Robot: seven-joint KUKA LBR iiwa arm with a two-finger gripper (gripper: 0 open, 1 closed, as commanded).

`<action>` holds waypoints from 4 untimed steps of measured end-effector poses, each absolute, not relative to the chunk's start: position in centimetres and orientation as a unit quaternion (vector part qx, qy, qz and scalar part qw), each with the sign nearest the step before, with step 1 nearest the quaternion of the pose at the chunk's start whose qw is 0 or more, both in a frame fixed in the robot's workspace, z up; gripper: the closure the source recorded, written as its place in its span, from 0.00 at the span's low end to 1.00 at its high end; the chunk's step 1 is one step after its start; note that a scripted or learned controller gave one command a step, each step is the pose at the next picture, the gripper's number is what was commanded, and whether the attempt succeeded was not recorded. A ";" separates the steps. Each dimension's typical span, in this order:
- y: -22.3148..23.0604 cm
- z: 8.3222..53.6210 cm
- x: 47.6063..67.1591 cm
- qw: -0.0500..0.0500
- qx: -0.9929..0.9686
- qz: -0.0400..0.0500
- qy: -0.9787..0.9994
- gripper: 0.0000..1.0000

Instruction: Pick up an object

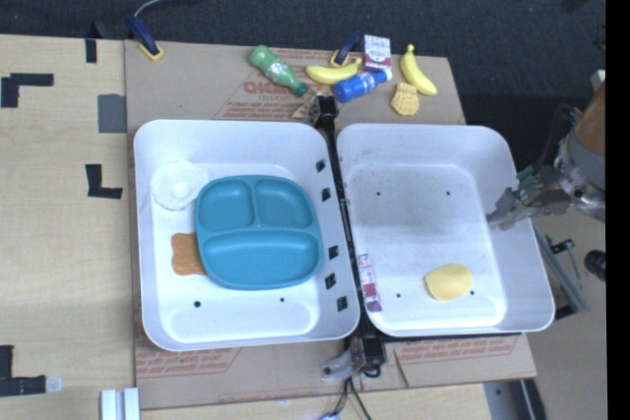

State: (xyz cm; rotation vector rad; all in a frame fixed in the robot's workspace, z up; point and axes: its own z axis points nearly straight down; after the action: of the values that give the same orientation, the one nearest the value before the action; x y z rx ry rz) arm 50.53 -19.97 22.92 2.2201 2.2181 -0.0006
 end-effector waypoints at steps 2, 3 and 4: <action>-17.7 8.9 48.4 -0.001 0.707 0.000 0.707 0.00; -17.7 9.9 48.4 0.000 0.708 0.000 0.707 1.00; -17.7 9.9 48.4 0.001 0.708 0.000 0.707 0.00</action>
State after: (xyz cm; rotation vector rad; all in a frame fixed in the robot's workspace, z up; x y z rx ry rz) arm 48.37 -17.74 9.86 2.2222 2.2192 -0.0002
